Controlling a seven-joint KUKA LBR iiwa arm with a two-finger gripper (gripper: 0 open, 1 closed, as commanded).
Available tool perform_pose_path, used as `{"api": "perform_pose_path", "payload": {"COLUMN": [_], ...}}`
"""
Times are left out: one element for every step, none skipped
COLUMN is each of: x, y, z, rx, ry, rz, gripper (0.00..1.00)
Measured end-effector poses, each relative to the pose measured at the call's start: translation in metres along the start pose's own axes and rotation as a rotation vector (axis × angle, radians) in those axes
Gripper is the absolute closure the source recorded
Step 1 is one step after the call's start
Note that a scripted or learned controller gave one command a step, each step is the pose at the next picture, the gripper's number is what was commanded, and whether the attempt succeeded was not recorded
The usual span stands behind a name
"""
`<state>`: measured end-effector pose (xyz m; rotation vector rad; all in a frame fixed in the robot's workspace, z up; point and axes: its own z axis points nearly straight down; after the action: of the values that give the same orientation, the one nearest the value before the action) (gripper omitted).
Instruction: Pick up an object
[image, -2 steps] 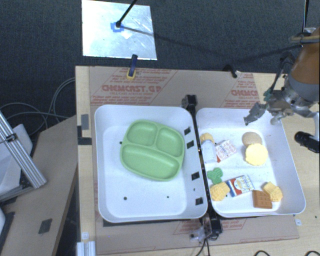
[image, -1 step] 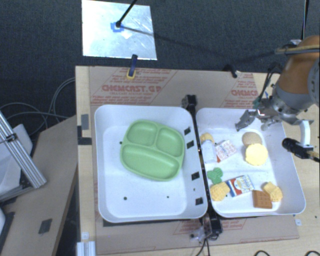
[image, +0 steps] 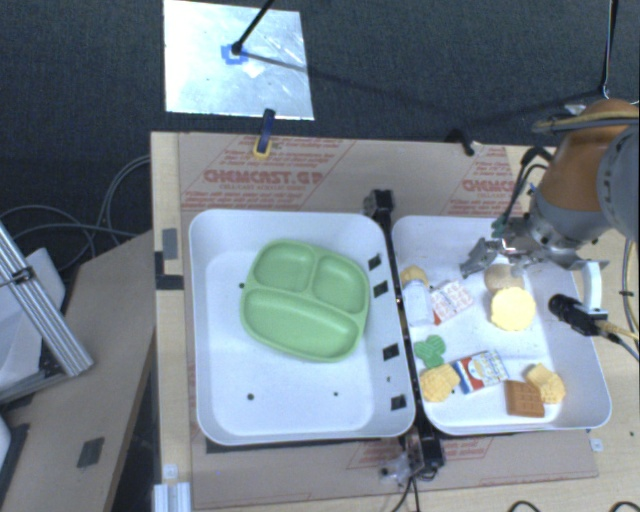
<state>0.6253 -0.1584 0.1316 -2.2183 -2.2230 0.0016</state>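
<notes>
On your left, the green tray lies in the left bin. Next, your right bin holds a white packet, a green piece, a carton, crackers and a yellow disc. Your gripper hovers above that disc, grasping nothing, jaws parted.

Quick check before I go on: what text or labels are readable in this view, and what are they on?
"CHEMCAST GP": red print on the brown board behind the left bin, partly blurred.
Same red print behind the right bin: too cut off to read.
Small carton and packet in the right bin: print too small to read.
</notes>
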Motion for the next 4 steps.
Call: {"api": "perform_pose_path", "payload": {"x": [0.001,0.001,0.001,0.006], "y": [0.003,0.006,0.018,0.016], "z": [0.044,0.029,-0.027,-0.091], "rx": [-0.008,-0.017,-0.009,-0.01], "ry": [0.001,0.0,-0.002,-0.002], "rz": [0.001,-0.002,-0.003,-0.004], "gripper": [0.0,1.0,1.0,1.0]}}
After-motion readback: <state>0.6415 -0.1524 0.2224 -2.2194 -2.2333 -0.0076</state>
